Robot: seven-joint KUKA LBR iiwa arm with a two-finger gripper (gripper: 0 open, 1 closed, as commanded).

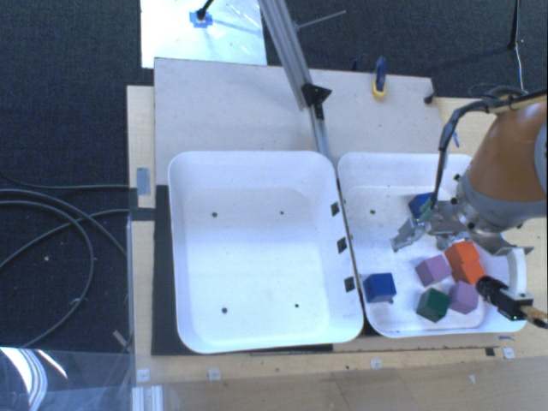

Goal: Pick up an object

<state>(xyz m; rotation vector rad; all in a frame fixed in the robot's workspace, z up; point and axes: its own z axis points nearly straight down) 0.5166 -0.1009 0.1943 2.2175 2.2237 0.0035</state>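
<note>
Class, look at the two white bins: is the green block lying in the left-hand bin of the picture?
No. The green block lies in the right bin, near its front edge beside the purple blocks.

Orange band above grey wrist [505,174], black cable alongside; metallic, seemingly silver claw [409,235]

1. Blue block [379,287]: a small cube lying in the right bin [377,195], near its left wall and toward the near side, apart from the others.
2. Green block [433,304]: dark green, at the near edge, tilted.
3. Two purple blocks: one [432,270] just left of the orange block [465,260], the other [463,298] just beside the green one.
4. A second blue block [420,205] lies farther back, partly hidden by the arm.
</note>
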